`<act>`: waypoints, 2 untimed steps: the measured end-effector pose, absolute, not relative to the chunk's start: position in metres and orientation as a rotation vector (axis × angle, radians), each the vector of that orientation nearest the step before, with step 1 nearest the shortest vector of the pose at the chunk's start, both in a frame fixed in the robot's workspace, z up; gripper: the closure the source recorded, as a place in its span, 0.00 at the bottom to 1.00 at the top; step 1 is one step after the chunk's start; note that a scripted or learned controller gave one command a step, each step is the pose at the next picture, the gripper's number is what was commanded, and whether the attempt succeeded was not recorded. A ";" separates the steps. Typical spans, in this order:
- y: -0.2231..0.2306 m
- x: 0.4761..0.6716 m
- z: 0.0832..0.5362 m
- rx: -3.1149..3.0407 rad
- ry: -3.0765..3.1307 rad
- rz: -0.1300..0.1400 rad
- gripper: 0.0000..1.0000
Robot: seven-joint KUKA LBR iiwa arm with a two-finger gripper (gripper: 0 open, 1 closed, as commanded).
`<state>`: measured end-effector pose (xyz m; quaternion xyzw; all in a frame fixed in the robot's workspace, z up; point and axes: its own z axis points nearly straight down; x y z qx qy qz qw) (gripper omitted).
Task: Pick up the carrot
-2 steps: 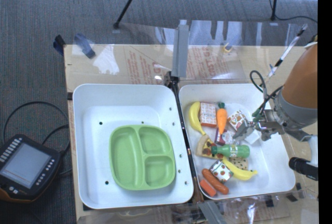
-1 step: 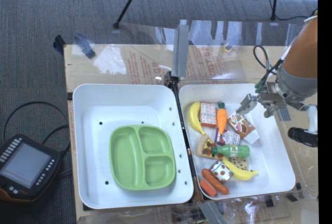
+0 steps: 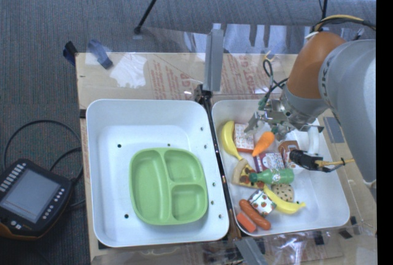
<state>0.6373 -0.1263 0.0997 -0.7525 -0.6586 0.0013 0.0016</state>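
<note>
Nearest us, the arm's grey bulk and orange band [image 3: 313, 67] reach in over the right bin [image 3: 336, 205]. We see the gripper [image 3: 268, 129] with the carrot [image 3: 263, 143] clamped at its top between the fingers, tip slanting down above the clutter. A banana [image 3: 228, 138] lies just left; the bin wall beyond it is near. Straight up looks clearest. The green plate [image 3: 167, 186] sits well apart in the left bin [image 3: 101, 135].

Two white bins [image 3: 104, 135] [image 3: 325, 196] sit on the bench. One green divided plate [image 3: 168, 185], two bananas [image 3: 229, 138] [image 3: 284, 201], one carrot [image 3: 263, 143], one pizza slice [image 3: 244, 175], one green bottle [image 3: 272, 176], two small sausages [image 3: 253, 215].
</note>
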 end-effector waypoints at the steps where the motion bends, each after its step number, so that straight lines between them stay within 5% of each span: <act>1: -0.125 0.637 0.107 -2.354 -2.068 0.010 1.00; 2: -0.098 0.639 0.225 -2.408 -2.014 0.004 1.00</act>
